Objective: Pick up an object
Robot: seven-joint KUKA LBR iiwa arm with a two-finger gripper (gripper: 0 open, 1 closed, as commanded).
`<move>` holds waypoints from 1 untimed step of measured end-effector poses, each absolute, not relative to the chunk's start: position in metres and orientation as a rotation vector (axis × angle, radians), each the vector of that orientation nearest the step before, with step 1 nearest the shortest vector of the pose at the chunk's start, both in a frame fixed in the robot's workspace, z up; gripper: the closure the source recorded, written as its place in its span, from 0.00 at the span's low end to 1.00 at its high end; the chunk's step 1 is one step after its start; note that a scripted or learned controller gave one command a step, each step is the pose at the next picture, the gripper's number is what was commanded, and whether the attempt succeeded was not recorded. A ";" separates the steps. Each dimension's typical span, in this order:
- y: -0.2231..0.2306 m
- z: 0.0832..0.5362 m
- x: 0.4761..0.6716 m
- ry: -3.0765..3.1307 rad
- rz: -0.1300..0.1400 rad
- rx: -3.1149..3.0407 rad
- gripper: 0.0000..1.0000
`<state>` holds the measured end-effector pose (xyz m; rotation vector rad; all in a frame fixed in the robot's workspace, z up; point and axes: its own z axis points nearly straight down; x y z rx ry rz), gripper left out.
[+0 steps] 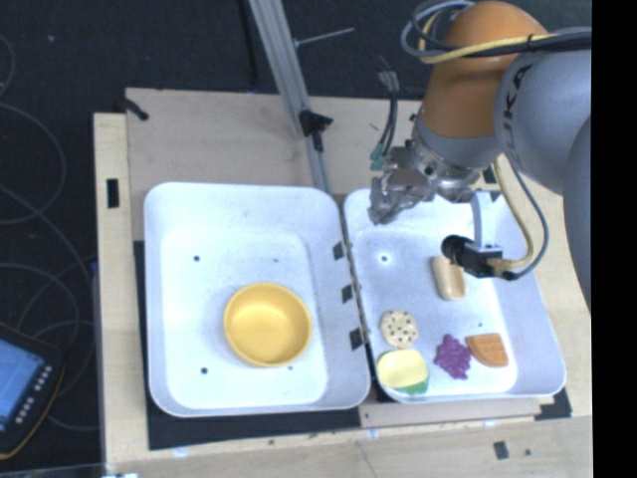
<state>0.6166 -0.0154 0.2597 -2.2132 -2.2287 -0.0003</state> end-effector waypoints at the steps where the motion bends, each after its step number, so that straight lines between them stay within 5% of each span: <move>1: 0.033 0.244 0.601 -2.228 0.001 -2.214 1.00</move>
